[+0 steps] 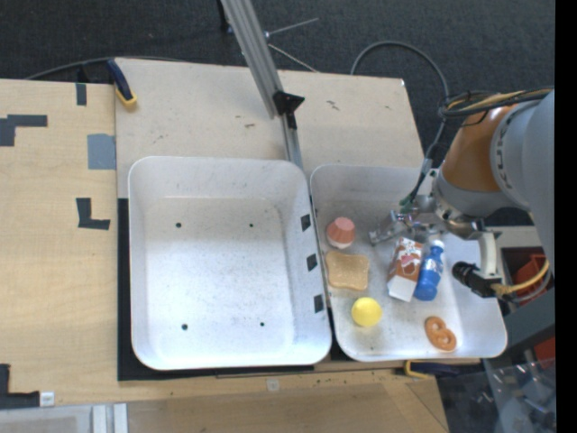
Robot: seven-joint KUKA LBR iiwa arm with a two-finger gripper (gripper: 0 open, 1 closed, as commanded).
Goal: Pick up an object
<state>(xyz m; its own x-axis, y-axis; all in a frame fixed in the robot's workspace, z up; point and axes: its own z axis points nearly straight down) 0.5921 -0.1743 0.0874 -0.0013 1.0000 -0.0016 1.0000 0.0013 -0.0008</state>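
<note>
**Carton Directly Below My Claw**

The bench carried two white bins; objects lay in the right bin (469, 327). Nearest: pretzel (440, 333), yellow ball (366, 311). Next: bread slice (348, 271), carton (406, 271), blue bottle (430, 271), both standing lengthwise toward me. My claw (407, 226) hovered just beyond the carton; finger state: cannot tell.

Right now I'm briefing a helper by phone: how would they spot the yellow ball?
Look at the right-hand white bin, the one holding the objects. Along its near side, just below the tan slice of toast, sits the yellow ball. It is the only plain yellow round thing there; the orange pretzel to its right is twisted and darker.
</note>
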